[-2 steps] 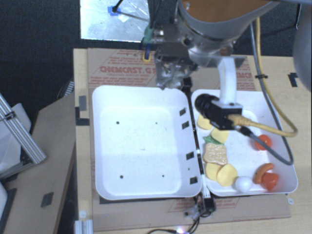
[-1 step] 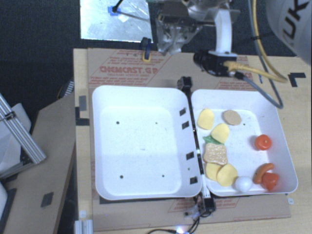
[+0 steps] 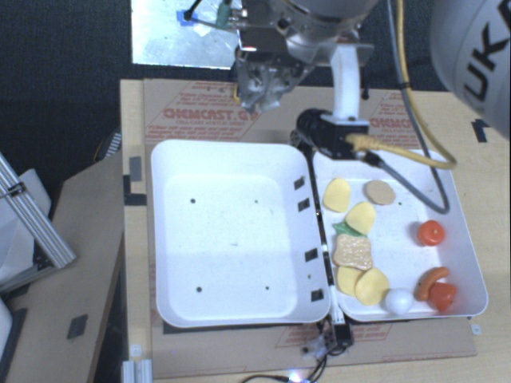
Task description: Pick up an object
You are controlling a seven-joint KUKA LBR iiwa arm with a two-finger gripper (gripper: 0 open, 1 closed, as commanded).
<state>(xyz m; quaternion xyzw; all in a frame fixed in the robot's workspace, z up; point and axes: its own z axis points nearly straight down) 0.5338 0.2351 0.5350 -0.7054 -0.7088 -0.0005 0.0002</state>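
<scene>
Overhead, the grey metal two-finger gripper (image 3: 259,86) hangs beyond the far rim of the left shallow white plastic bin (image 3: 172,214), above the printed cardboard sheet (image 3: 200,114) that underlies both bins. Its opening cannot be told at this angle, and no item is seen in its grasp or touching it.

All candidate objects lie in the right shallow white plastic bin (image 3: 463,238), across the black hinged divider from the left bin. Closest to that divider, a flat tan square cracker with a speckled face (image 3: 353,251) lies level, its edges roughly parallel to the divider. Pale yellow oval chips (image 3: 338,194) lie flat above and below the cracker, long axes running roughly along the divider. A round beige disc (image 3: 380,191) sits beside the upper chip. Farther from the left bin rest a round orange-red tomato-like piece (image 3: 431,233), a second red piece (image 3: 441,294) and a small white ball (image 3: 398,300).
</scene>
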